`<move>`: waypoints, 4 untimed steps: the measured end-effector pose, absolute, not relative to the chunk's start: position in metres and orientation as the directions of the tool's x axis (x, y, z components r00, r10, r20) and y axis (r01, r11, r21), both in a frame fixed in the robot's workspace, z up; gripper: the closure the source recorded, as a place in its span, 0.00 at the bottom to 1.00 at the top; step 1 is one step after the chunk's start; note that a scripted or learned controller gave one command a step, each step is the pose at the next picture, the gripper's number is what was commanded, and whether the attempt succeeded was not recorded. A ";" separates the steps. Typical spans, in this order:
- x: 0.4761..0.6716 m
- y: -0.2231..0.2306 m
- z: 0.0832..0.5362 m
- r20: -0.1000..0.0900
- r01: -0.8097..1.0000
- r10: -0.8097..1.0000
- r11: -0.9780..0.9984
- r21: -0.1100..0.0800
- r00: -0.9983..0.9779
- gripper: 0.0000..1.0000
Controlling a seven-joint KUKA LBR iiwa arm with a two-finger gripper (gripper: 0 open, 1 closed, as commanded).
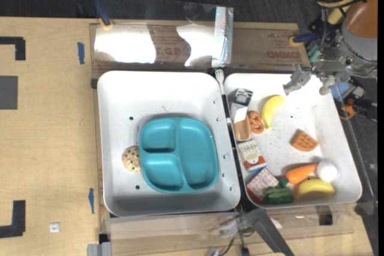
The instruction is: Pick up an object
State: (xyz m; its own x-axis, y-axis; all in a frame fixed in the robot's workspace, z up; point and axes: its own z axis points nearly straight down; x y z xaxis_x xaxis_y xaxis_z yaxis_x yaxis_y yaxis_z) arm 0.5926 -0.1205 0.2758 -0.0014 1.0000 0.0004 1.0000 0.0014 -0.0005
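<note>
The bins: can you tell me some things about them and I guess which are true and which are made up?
1. A teal divided tray lies in the left bin. True.
2. A cookie sits on top of the tray. False: it lies beside the tray, at its left edge, on the bin floor.
3. The carrot lies in the right bin. True.
4. The gripper holds the waffle. False: the waffle lies on the bin floor, apart from the gripper, which is at the bin's top right.
5. The pretzel lies next to a yellow lemon. True.
</note>
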 end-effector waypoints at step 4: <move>0.587 -0.165 0.130 -0.003 0.795 0.795 0.606 0.001 -0.606 1.00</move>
